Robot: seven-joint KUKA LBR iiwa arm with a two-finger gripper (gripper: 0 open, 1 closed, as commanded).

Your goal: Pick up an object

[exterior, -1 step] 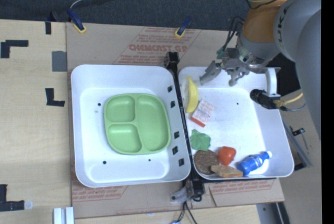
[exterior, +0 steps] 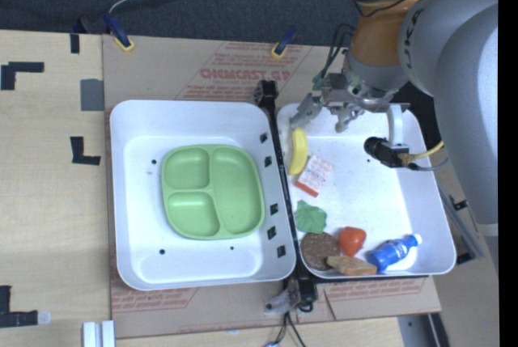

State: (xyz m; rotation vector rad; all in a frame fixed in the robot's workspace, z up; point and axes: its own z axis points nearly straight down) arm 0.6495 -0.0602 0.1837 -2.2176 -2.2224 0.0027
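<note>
Basically, my hand (exterior: 326, 112) hung spread and empty beside the curved yellow plastic banana (exterior: 299, 150); it looked light, stiff, slick, so mid-body was best.

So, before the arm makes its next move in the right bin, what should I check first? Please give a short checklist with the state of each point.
1. Pincer is over the right bin: ok.
2. Pincer is holding an object: not ok, nothing seen between its fingers.
3. A target is near: ok, the banana lies just below the pincer.
4. Banana has free space around it: not ok, it lies against the bin's left wall, with the red and white packet beside it.
5. Green plate is out of the way in the left bin: ok.
</note>
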